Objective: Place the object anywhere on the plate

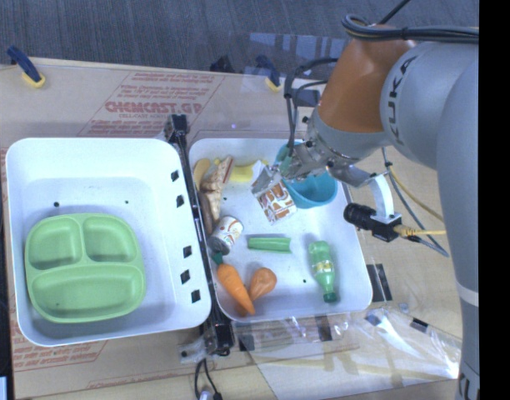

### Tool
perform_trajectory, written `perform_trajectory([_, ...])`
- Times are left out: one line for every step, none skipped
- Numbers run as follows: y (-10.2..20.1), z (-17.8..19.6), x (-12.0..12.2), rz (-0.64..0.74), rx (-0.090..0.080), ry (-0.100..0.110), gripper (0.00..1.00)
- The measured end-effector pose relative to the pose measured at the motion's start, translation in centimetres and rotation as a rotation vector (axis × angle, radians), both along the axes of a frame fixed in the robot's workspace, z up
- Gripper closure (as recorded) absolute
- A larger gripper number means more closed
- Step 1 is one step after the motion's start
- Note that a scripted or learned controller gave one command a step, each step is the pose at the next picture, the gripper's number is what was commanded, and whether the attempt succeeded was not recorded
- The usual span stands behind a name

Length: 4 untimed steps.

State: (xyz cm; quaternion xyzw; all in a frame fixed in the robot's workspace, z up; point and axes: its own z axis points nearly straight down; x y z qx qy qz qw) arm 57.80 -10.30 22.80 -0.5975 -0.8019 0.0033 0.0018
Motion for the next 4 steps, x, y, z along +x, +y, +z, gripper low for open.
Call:
perform_trajectory([-2.9,-2.1,-6.8,-0.162,0.003,0.007,1.0])
perform_trajectory([-2.9,-2.0,-6.7,-0.161,0.002,0.004,0.0])
perform_trajectory([-2.0,-3.1,1.0,-0.088,0.002,0.0,0.0])
perform_trajectory([-0.8,-11.9,7.7,-0.234,0.0,0.004,0.0])
